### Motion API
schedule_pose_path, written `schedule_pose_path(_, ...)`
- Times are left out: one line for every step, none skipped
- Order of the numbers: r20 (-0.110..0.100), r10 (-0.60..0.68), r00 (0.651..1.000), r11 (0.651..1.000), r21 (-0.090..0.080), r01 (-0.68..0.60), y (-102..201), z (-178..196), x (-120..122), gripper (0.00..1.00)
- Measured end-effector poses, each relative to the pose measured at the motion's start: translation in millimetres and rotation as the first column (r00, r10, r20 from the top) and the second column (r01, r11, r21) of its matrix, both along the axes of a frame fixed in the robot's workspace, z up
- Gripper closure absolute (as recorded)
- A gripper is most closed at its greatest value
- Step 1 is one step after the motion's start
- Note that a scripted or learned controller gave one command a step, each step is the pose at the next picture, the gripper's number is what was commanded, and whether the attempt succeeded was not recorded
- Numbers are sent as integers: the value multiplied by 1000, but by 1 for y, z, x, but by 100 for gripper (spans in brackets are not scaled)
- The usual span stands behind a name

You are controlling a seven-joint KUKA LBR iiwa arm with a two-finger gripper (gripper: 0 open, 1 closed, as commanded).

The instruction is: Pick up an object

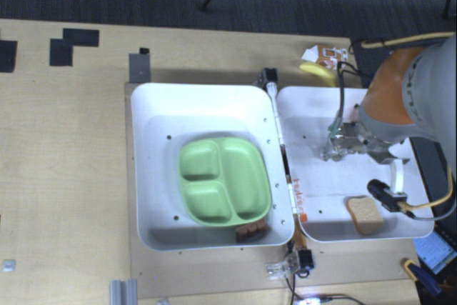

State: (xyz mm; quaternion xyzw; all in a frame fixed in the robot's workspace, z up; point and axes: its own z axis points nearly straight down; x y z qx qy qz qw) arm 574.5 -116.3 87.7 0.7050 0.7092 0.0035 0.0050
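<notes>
Claw (334, 151) of mine hangs low over the middle of the right bin (314, 107); finger state cannot be determined. Tan sponge-like block (365, 214) lies at that bin's near edge, toward its right corner. Green divided plate (223, 181) occupies the left bin (153, 125), a small brown item (250, 231) touching its near edge.

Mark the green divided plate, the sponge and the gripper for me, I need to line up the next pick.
green divided plate (223, 180): camera view, on the ridge between its compartments, in the left bin.
sponge (364, 214): camera view, middle of its tan top face, in the right bin.
gripper (334, 152): camera view, at the fingertips, over the right bin.
</notes>
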Motion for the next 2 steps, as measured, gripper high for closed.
schedule_pose_path(-6, 1, 1000, 1000, 0, -1, -12, 106, 74, 100)
schedule_pose_path(-9, 1, 1000, 1000, 1, -1, -12, 105, 73, 0)
